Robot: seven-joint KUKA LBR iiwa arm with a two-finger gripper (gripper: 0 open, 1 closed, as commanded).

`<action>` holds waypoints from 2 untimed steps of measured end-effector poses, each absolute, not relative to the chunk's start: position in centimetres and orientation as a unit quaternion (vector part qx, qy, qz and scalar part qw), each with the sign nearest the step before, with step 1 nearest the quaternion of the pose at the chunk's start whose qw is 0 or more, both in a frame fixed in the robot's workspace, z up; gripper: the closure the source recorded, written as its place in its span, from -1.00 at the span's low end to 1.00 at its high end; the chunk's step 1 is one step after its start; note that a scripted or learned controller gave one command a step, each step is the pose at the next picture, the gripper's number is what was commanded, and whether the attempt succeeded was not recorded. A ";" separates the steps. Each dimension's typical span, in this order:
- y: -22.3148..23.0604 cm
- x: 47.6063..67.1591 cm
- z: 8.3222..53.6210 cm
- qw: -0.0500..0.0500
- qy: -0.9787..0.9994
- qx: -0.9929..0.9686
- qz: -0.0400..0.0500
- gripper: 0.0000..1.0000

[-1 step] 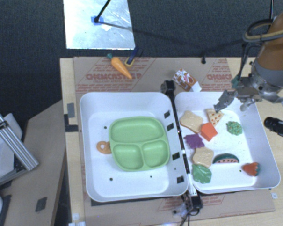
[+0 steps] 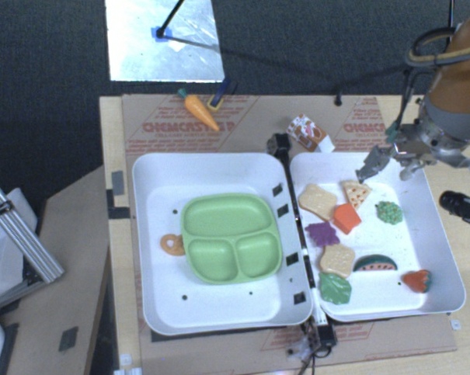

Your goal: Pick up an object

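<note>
Gripper [image 2: 387,162] seen spread and holding nothing, poised over right bin's [image 2: 435,236] far edge, pizza slice [image 2: 356,192] lying just beneath, green tray [image 2: 229,237] placed in left bin [image 2: 155,225].

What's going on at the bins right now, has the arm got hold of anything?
Nothing is held yet. The gripper hangs open above the far edge of the right bin, near the pizza slice. The toy foods lie loose in that bin. The left bin holds a green divided tray and a small pretzel.
</note>
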State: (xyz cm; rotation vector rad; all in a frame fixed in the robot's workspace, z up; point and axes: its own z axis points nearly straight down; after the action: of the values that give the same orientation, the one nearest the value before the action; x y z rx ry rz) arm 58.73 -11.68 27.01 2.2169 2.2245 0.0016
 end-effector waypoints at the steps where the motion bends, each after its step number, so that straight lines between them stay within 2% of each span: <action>1: -11.1 58.6 22.7 0.000 0.708 0.706 0.000 -1.00; 2: -11.0 58.4 16.4 -0.001 0.707 0.707 -0.001 -1.00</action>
State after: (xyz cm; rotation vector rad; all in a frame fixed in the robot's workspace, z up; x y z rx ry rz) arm 58.44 -11.03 16.44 2.2223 2.2246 -0.0031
